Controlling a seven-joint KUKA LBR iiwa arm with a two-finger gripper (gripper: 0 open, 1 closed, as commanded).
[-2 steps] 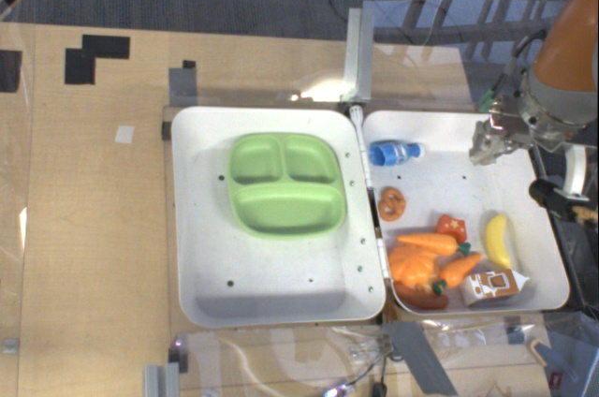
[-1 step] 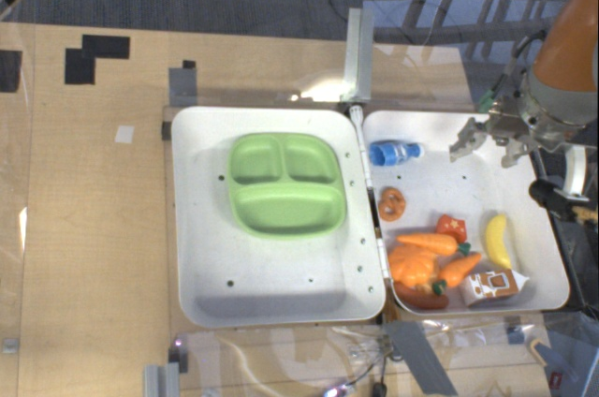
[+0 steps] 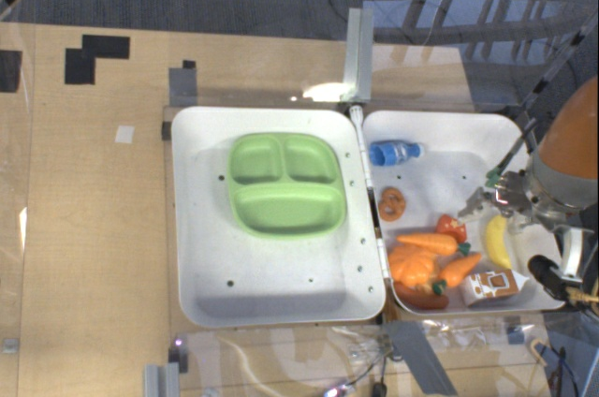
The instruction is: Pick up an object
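The right bin [image 3: 440,131] holds several objects. A blue bottle [image 3: 393,152] lies near its back left, with a brown pretzel [image 3: 392,203] in front of it. A red tomato [image 3: 451,227], two carrots [image 3: 429,243] [image 3: 460,270], an orange pepper [image 3: 413,267], a yellow banana [image 3: 498,242] and a small carton [image 3: 490,286] crowd the front. My gripper [image 3: 496,196] hangs over the right side of this bin, just above the banana's far end and right of the tomato. Nothing shows in its grasp.
The left bin [image 3: 201,292] bears a green divided plate [image 3: 284,183] near its middle. A metal divider [image 3: 369,198] separates the bins. The grey arm with its orange band [image 3: 573,138] enters from the right, over the right bin's edge.
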